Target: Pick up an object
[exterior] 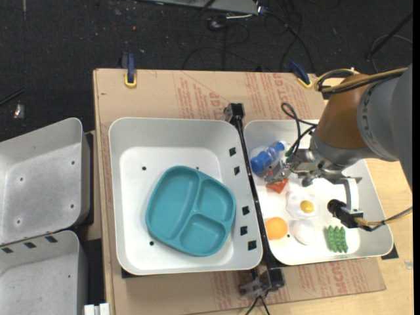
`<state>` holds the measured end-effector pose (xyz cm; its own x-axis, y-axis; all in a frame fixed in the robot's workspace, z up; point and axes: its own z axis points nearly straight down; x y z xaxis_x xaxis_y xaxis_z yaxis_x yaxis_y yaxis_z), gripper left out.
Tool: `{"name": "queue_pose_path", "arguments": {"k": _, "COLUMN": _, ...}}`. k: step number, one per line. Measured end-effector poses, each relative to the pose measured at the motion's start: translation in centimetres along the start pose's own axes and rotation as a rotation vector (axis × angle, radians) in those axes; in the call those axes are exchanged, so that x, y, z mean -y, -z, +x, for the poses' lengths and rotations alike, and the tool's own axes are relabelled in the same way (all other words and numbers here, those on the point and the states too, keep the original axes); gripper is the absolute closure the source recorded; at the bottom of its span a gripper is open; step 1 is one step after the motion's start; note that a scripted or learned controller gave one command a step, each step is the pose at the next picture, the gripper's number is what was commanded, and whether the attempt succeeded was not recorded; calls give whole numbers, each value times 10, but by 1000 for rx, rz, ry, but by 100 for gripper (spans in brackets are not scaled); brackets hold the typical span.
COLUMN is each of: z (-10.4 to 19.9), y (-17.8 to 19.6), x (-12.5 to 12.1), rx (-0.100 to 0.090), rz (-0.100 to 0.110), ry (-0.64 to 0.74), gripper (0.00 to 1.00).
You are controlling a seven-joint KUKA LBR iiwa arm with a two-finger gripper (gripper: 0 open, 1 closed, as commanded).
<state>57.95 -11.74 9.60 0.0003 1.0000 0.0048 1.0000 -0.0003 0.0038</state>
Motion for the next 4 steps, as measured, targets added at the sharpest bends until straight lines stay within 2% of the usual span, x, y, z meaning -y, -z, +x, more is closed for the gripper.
{"name": "queue_pose_path", "arguments": {"k": 1, "z": -1, "y": 16, "x": -4, "rx": 4, "rz": -17, "ry": 0, "gripper": 100}}
{"name": "queue_pose_path", "arguments": {"k": 2, "z": 2, "y": 67, "x": 4, "rx": 6, "rz": 1, "ry": 2, "gripper": 100}}
{"name": "queue_pose_path", "arguments": {"k": 4, "z": -1, "y": 170, "x": 12, "rx": 6, "rz": 0, "ry": 3, "gripper": 100}}
